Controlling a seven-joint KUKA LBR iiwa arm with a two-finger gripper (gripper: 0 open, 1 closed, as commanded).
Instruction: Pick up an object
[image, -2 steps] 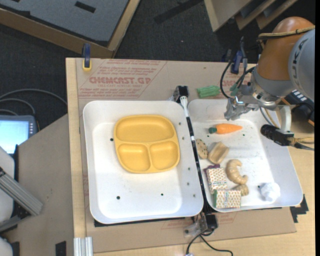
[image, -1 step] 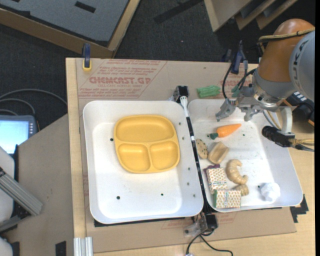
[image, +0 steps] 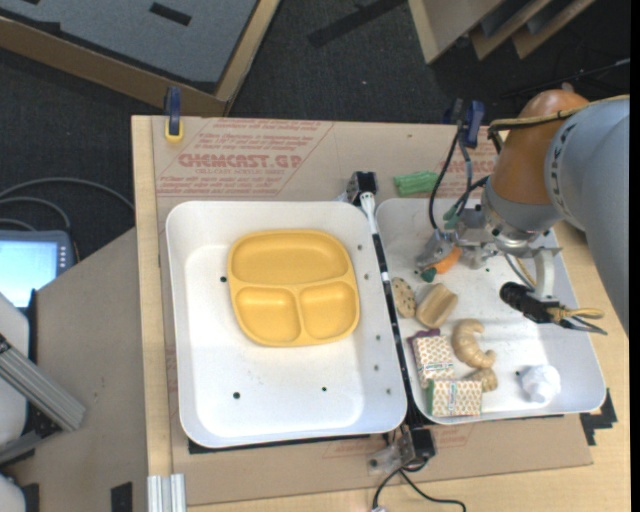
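hand (image: 446, 250) low in the shallow white bin (image: 565, 352) nearer the arm, at a small orange carrot-shaped toy (image: 448, 262); grasp state: cannot tell | risk: an off-centre close may push the slim toy toward the tan rounded block (image: 436, 304); it may slip on lifting

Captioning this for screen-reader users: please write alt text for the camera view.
A grey robot arm reaches from the right, its gripper over the upper-left part of the right bin beside a small orange object. That bin also holds a croissant-shaped item, patterned packets and a crumpled white lump; the left bin holds a yellow divided plate.
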